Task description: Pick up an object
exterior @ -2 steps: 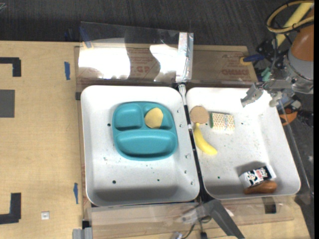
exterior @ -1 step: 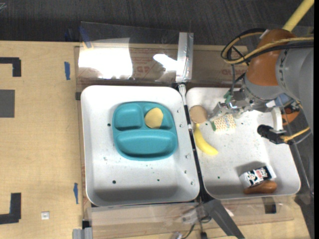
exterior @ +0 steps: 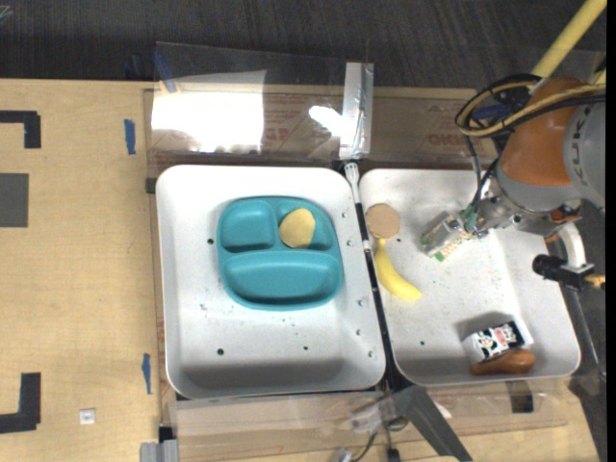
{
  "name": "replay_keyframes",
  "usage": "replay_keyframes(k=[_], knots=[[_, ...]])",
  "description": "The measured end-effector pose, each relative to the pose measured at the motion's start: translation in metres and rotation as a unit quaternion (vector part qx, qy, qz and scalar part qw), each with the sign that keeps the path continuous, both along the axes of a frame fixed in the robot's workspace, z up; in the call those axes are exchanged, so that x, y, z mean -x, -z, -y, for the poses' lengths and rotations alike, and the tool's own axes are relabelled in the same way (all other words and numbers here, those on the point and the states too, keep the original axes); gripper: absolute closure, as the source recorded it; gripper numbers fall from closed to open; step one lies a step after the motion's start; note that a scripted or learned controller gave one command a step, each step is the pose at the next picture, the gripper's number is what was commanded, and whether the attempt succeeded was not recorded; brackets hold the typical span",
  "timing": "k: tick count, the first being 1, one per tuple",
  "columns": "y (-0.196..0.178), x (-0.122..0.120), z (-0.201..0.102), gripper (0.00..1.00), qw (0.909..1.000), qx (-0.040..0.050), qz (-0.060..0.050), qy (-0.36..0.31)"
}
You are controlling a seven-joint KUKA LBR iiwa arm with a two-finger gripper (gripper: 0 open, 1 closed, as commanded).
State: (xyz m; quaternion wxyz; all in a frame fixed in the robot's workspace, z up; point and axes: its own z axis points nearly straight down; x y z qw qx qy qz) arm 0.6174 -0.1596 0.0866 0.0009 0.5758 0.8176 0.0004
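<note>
Gripper (exterior: pixel 445 236) low over the right bin (exterior: pixel 539 354), nothing seen held.

The candidate things lie in the right bin: a yellow banana (exterior: pixel 394 273) near its left wall, a round tan disc (exterior: pixel 383 220) touching the banana's upper end, and a small black-and-white carton (exterior: pixel 499 338) resting against a brown sausage-shaped piece (exterior: pixel 505 361) at the lower right corner. The gripper sits in the upper middle of this bin, right of the disc and apart from it, tilted down toward the left; whether its jaws are parted or closed cannot be told, and no thing shows between them. The grey arm with its orange band (exterior: pixel 537 152) enters from the right. In the left bin (exterior: pixel 192 345) a teal divided plate (exterior: pixel 279 272) carries a yellow lumpy piece (exterior: pixel 297 227) in its upper right compartment.
</note>
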Motion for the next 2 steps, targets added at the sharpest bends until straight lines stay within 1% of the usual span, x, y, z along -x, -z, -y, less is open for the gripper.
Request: replay_keyframes(k=[1,2], knots=[[-0.011,-0.001,0.000,1.00,1.0000,-0.0001,0.002,0.000],[-0.109,0.030,-0.078,1.00,0.9998,-0.0008,0.004,0.020]])
